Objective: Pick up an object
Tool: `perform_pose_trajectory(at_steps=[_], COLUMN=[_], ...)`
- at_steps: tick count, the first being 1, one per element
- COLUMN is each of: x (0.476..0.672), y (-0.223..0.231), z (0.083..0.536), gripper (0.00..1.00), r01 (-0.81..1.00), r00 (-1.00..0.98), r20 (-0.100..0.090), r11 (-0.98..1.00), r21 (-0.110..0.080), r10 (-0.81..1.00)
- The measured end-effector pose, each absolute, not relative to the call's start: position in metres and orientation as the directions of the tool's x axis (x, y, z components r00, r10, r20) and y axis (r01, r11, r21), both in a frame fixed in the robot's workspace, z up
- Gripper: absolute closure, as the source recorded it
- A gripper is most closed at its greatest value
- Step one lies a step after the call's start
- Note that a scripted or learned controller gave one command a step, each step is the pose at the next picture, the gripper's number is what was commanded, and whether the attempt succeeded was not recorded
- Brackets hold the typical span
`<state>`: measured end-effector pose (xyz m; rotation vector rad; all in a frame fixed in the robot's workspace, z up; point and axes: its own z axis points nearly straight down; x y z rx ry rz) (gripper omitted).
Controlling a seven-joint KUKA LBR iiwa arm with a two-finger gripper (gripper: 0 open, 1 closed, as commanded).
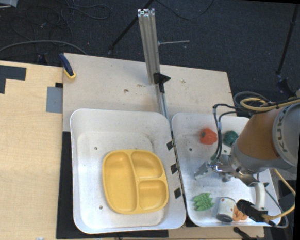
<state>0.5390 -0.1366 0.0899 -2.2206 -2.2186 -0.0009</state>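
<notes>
Camera view: arm over the right bin, nothing visibly grasped.

We see the gripper (208,169) low near the middle of the right bin (191,126), with the grey arm (265,136) and its orange band reaching in from the bin's right edge. We can't tell whether the hand is released or clenched, and we see nothing between it. Candidate objects all sit in the right bin: a red-orange item (208,136) and a teal item (231,137) toward the far edge, a green item (203,201) near the front edge, and just beside it a white-and-orange item (227,209) at the front right corner. The left bin (86,138) carries a yellow divided tray (135,181) at its centre.
</notes>
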Motion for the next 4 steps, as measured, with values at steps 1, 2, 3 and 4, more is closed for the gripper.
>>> perform_pose_trajectory(at_steps=[1,2,3,4], x=[0.541,0.550,0.546,0.547], y=[-0.137,-0.141,-0.138,-0.139], z=[0.104,0.163,0.225,0.268], gripper=[1.00,1.00,1.00,1.00], r01=[1.000,1.000,1.000,1.000], r00=[0.005,-0.001,-0.001,-0.001], r20=[0.003,-0.001,0.000,-0.001], r11=[-0.005,0.001,0.001,0.001], r21=[0.006,0.003,0.003,0.003], r10=[1.000,1.000,1.000,1.000])
